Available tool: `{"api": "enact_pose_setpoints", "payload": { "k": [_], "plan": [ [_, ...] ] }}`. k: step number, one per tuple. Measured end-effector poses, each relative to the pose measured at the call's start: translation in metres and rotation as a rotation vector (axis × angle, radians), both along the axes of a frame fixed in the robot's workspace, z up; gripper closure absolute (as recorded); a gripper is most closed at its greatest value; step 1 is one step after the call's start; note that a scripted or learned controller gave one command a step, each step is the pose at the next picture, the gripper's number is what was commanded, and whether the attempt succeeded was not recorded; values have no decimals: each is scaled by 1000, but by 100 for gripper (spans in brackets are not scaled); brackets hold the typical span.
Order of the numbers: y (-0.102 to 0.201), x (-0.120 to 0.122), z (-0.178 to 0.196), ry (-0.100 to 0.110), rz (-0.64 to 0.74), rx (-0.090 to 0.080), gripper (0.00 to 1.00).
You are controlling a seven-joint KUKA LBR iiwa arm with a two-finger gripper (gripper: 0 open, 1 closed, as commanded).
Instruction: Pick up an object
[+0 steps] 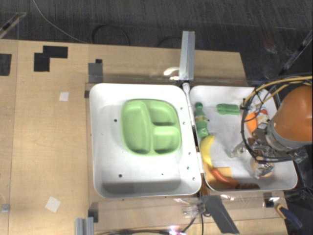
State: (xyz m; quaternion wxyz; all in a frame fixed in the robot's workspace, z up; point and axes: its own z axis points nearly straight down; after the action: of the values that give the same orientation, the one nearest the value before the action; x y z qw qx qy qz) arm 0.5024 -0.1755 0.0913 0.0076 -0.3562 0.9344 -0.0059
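Arm with its orange band (297,112) is low over the right bin (222,131), wrist cables looped around it. Gripper (252,158) sits near the bin's right end; the metal parts under the wrist are cluttered and partly hidden, so how far the jaws stand apart, and whether anything is between them, cannot be told.

Things around the jaws, all in the right bin:
- orange object (251,122) just above them, half hidden behind the cables, touching or almost touching the wrist.
- green oblong piece (228,109) further up and to the left, lying flat, apart from the gripper.
- green bottle (200,119) well to the left, along the bin's left wall.
- yellow banana (207,151) left of the jaws, curving down toward the bottom wall.
- orange-red item (223,176) and a dark brown one (247,185) below and left, against the bottom wall.

Left bin (105,131) is far left of the jaws and holds a green divided tray (150,127), upright, centred.
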Motion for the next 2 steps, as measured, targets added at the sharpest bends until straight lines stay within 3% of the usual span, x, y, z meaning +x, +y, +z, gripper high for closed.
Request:
{"api": "enact_pose_setpoints", "payload": {
  "k": [1,2],
  "plan": [
    [18,-2,0,-5,22,-1,0],
    [79,0,2,-7,47,-2,0]
  ]
}}
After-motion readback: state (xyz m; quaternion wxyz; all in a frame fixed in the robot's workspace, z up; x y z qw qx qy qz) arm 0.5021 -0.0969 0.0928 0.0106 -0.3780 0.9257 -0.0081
